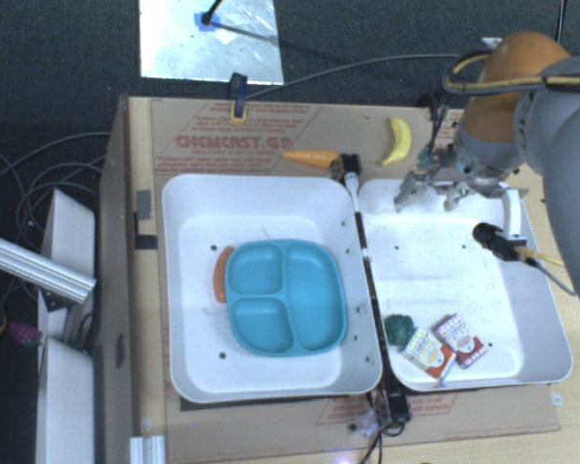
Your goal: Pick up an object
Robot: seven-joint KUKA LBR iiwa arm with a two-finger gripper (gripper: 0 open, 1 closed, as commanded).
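The arm (551, 114) is smooth grey with a rounded orange band (512, 66) above the wrist. Yellow and black cables (483, 83) loop across that band. Below sits a metallic grey gripper (435, 193).

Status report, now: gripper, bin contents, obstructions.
Gripper over far end of right bin, holding nothing seen. Green object and two packets at near end, untouched. Nothing in the way.

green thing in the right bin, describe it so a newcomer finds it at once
Take the right bin and go to its near edge, on the side by the divider. The green object lies there, left of two small packets. It is dark green and lumpy; the packets are flat, white and red.
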